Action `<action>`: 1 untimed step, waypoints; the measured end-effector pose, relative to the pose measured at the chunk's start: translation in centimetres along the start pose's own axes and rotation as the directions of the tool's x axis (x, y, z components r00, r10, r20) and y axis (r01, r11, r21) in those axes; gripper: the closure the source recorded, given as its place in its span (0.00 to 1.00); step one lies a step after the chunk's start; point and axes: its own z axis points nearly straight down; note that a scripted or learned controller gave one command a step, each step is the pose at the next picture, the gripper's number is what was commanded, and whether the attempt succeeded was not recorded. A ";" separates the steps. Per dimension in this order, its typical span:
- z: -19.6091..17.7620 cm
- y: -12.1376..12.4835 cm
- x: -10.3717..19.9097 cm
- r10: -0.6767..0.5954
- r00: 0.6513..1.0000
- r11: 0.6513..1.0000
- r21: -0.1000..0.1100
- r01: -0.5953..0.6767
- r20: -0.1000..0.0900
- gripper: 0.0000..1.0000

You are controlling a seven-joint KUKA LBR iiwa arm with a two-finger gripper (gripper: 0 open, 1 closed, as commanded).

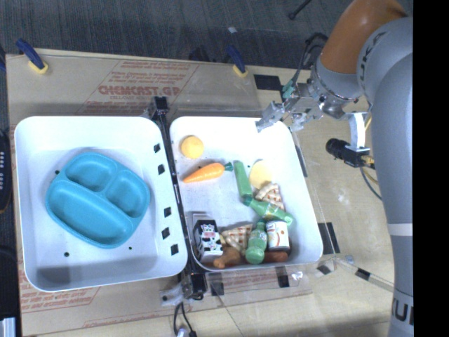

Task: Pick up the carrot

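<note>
Grey arm links loom closest, carrying the hand over the right bin's far rim; whether it is clenched I cannot tell. Beyond it, the carrot lies unheld near the bin's far-left corner, beside a yellow ball.

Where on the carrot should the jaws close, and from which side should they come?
Grip the carrot across its thick middle, coming straight down from above. It lies flat on the floor of the right bin, roughly left to right, so the jaws should straddle its short width. There is bare floor in front; the yellow ball sits just behind it.
</note>
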 end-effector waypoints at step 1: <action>9.9 0.0 5.9 -0.078 0.997 0.997 0.009 0.078 -0.002 0.00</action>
